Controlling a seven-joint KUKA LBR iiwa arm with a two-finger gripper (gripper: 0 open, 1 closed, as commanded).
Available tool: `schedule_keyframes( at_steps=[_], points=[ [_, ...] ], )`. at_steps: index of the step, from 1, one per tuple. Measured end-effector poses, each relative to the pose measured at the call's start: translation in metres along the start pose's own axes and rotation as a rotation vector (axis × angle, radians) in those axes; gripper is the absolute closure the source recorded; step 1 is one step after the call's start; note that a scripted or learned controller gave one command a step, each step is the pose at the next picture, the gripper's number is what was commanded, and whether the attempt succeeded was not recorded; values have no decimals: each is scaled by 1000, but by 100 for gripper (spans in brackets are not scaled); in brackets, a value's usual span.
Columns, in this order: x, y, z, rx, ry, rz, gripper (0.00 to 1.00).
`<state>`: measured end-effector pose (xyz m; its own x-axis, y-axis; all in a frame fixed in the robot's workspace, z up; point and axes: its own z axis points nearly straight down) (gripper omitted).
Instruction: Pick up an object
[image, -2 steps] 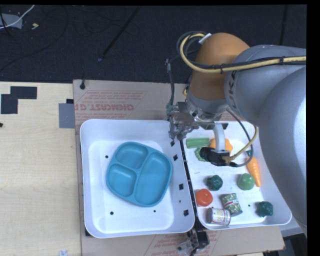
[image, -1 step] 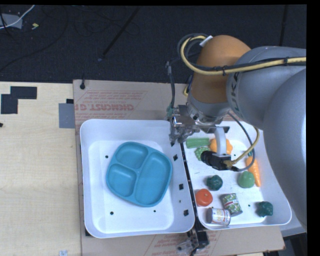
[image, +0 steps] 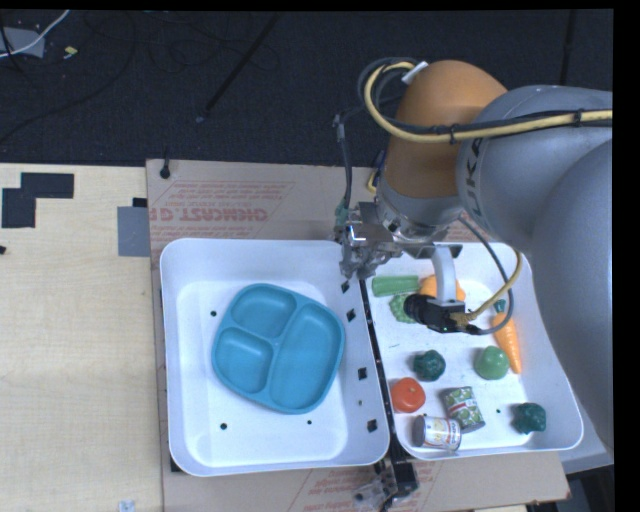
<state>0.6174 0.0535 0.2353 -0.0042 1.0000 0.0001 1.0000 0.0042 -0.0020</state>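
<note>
Currently your hand (image: 352, 262) hovers at the inner rim of the right bin (image: 545, 372)
You can't tell whether it's open or closed; it likely lines up on the green block (image: 395, 285) just beside it

Bright, even overhead light, faint shadows in the left bin (image: 190, 420), slight softness overall.

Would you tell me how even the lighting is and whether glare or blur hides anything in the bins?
Camera view: soft, even light on left bin and right bin; no glare on the blue plate, which is crisp; the can and packet look soft; the floor beyond the bench is dark.
</note>
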Motion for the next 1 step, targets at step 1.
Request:
schedule_keyframes(
  at_steps=[1],
  points=[
    [1, -2, 2, 2, -1, 0, 100]
  ],
)
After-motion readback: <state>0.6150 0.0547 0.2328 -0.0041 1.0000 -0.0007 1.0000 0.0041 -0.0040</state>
